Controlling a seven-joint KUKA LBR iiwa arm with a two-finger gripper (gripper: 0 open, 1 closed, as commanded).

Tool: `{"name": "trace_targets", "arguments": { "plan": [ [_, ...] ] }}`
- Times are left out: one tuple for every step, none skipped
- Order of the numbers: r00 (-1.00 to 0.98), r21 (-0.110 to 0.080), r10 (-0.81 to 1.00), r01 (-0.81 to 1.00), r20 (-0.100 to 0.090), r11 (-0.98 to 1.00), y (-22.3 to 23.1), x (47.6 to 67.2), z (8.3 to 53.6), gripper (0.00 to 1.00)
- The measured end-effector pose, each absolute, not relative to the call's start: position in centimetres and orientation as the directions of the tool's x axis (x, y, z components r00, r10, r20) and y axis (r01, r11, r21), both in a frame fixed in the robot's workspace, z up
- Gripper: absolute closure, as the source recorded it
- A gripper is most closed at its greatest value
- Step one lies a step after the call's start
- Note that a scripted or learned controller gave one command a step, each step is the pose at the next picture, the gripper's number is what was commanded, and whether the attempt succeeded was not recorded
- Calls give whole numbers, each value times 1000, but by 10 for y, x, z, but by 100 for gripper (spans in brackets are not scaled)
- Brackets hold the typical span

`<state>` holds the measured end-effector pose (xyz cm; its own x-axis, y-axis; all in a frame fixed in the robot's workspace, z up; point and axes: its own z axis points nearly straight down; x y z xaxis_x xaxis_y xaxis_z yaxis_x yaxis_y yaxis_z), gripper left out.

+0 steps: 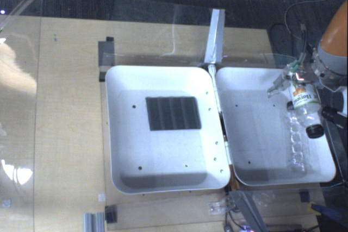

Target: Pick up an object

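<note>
A clear plastic bottle [305, 105] with a white and orange label and a black cap [314, 130] lies along the right side of the right bin [255, 133]. Its base end points up toward my gripper [289, 77], which hangs over the bin's far right corner and is right at that end of the bottle. Whether it touches the bottle is unclear. A second clear, bumpy plastic item [296, 146] lies just below and left of the bottle. A dark ribbed rectangular pad [173, 113] lies flat in the middle of the left bin [125, 133].
The grey arm with its orange band [334, 43] comes in from the upper right. A metal post [215, 35] stands behind the seam between the bins. Cables and clamps [244, 214] sit at the bench's front edge.
</note>
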<state>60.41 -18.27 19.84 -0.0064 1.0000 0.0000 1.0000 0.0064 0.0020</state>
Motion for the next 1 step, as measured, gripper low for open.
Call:
{"name": "trace_targets", "arguments": {
  "plan": [
    [61, 4, 998, 998, 1, -61, -100, 564, 91, 0]
  ]
}}
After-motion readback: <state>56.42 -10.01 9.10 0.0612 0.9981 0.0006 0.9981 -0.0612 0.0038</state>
